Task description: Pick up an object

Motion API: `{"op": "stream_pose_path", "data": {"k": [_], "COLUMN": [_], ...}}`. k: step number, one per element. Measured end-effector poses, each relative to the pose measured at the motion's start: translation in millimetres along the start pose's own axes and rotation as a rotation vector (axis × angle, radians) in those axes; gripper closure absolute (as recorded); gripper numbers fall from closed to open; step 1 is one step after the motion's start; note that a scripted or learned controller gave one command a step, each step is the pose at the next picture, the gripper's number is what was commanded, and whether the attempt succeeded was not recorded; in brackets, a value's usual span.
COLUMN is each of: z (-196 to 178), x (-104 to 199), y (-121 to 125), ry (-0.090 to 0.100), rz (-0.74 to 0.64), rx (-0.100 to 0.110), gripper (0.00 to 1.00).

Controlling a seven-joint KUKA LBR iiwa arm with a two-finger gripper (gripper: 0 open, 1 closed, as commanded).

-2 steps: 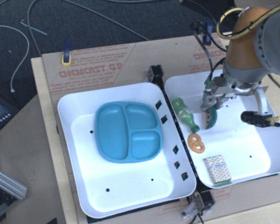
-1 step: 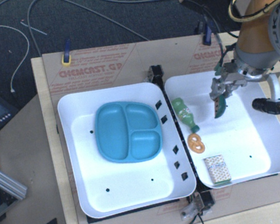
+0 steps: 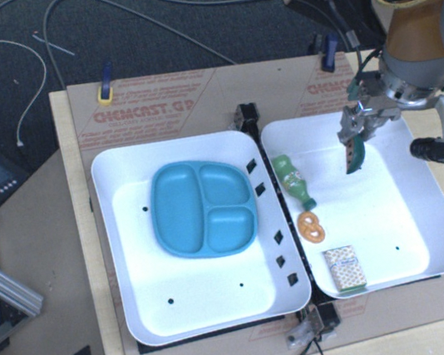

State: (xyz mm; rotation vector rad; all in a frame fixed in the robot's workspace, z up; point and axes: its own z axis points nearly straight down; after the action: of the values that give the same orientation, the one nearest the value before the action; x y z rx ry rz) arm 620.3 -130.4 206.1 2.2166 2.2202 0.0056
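My gripper (image 3: 355, 135) hangs over the upper middle of the right bin (image 3: 414, 216). It is shut on a small dark teal object (image 3: 356, 157) that dangles from the fingertips above the bin floor. A green bottle (image 3: 291, 179) lies along the right bin's left wall. Just below it rests an orange ring-shaped piece (image 3: 310, 227). A pale patterned box (image 3: 344, 268) sits near the bin's front edge. The left bin (image 3: 141, 295) holds a blue divided plate (image 3: 205, 209).
A ridge with black clips (image 3: 273, 206) divides the two bins. Blue clamps (image 3: 106, 90) pin the cardboard sheet at the back. Cables lie on the dark floor beyond the bench. White floor shows in the right half of the right bin.
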Motion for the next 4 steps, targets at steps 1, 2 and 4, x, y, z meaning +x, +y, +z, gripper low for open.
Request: {"op": "stream_pose_path", "data": {"k": [1, 2, 4], "z": [-55, -47, -35], "x": [5, 57, 165], "y": [-7, -20, -24], "ry": [0.0, 0.003, 0.002], "rz": [0.0, -0.003, -0.002], "rx": [-0.002, 0.008, 0.009], "gripper": [1.0, 1.0, 1.0]}}
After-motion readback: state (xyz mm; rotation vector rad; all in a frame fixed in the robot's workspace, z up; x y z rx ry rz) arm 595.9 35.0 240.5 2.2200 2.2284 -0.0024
